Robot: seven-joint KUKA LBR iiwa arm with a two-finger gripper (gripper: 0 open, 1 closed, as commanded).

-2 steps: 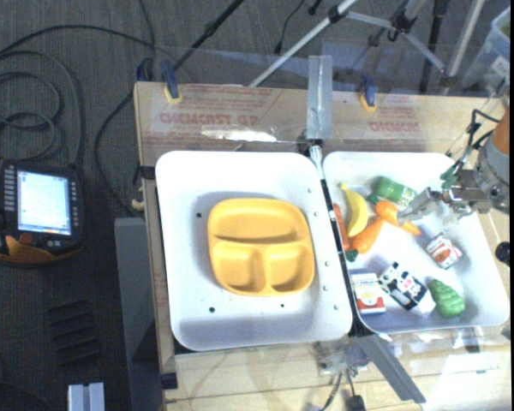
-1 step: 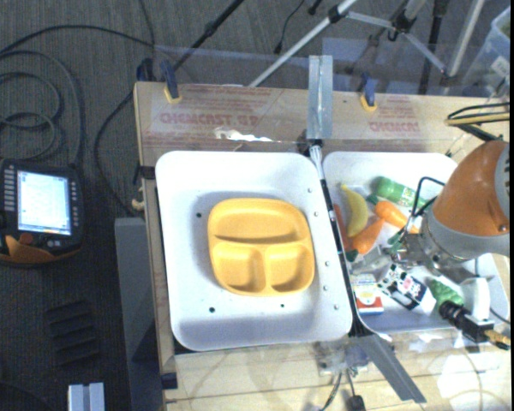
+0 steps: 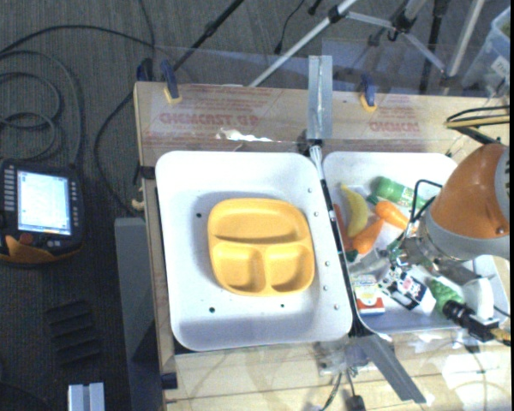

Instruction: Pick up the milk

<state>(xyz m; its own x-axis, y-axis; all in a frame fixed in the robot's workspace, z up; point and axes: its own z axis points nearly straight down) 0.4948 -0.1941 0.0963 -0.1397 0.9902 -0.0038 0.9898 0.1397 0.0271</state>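
Teach pendant: lies on the floor left of the desk with its screen lit, clear of the work area.

Desk: a wooden board carrying 2 white bins side by side, so that things can go from one to the other.

Left bin: holds 1 yellow divided tray, flat and near the middle, its 3 compartments bare; probably a place for setting things down.

Right bin: holds the loose goods, heaped together. Noted: a banana, a carrot just beside it, a green bottle behind them.

Milk: judged to be the small white carton with a red patch, lying at the near left corner of the right bin, close to the wall. The wall would crowd a grasp from that side.

Arm: grey with an orange band, reaching in from the right, low over the right bin's near half.

Gripper: among the clutter just right of the carton. State of the jaws cannot be told; dark parts and packaging run together there. Nothing visibly held.
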